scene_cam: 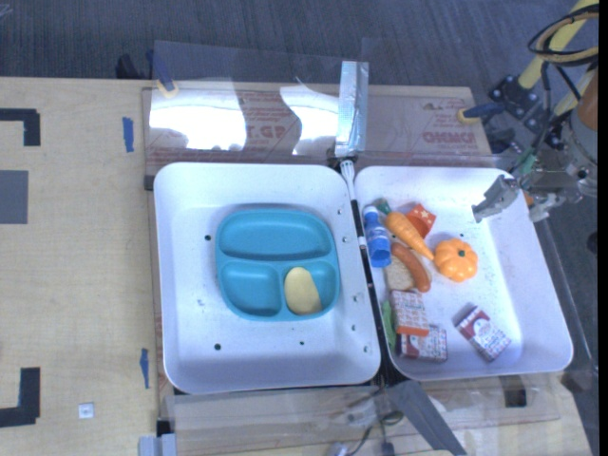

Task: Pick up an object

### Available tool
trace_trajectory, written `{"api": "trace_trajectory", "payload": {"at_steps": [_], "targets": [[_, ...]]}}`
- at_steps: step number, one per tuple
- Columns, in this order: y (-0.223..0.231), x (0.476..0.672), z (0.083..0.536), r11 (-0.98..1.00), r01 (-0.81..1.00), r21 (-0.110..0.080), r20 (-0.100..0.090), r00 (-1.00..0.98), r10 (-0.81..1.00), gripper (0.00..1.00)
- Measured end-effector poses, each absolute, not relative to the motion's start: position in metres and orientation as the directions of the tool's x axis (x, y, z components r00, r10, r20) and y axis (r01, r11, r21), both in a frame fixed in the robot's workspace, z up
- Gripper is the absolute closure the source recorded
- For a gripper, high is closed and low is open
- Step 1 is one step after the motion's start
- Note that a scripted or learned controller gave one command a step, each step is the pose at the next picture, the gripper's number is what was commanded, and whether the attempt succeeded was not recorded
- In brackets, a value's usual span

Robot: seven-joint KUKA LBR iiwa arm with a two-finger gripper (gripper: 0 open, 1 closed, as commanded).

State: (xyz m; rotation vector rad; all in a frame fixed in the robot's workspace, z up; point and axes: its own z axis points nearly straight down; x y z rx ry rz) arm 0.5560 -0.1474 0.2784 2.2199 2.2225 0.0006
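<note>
Hovering over the upper right corner of the right bin (pixel 546 283), the gripper (pixel 508 198) hangs above bare white floor with nothing between its fingers; whether they stand wide or narrow I cannot tell, since the view is too blurred there. Cables and the wrist crowd the frame's right edge behind it. Below and to the left of the gripper, well apart from it, an orange pumpkin (pixel 456 259) sits near the bin's middle. Left of the pumpkin lie a carrot (pixel 409 233) and, just under it, a sausage (pixel 412 265), both slanting down to the right, with a small red packet (pixel 421 218) touching the carrot's upper side. A blue bottle (pixel 377 238) lies along the bin's left wall. Lower down, a red and white box (pixel 410 314) lies above a second carton (pixel 425 344), and a small red and white carton (pixel 483 333) lies tilted near the lower right corner. In the left bin (pixel 180 283) rests a teal tray (pixel 271 240) with three compartments; a yellow lemon (pixel 302 291) lies in its lower right compartment.
</note>
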Motion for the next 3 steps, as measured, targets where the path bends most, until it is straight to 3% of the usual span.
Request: {"api": "trace_trajectory", "payload": {"at_steps": [1, 2, 3], "targets": [[-0.128, 0.575, 0.106, 0.106, 0.994, -0.007, 0.002, -0.106, 0.994, 0.00], [-0.103, 0.509, 0.088, 0.146, 0.989, 0.005, -0.001, -0.146, 0.989, 0.00], [-0.103, 0.511, 0.098, 0.143, 0.990, 0.011, -0.002, -0.143, 0.990, 1.00]]}}
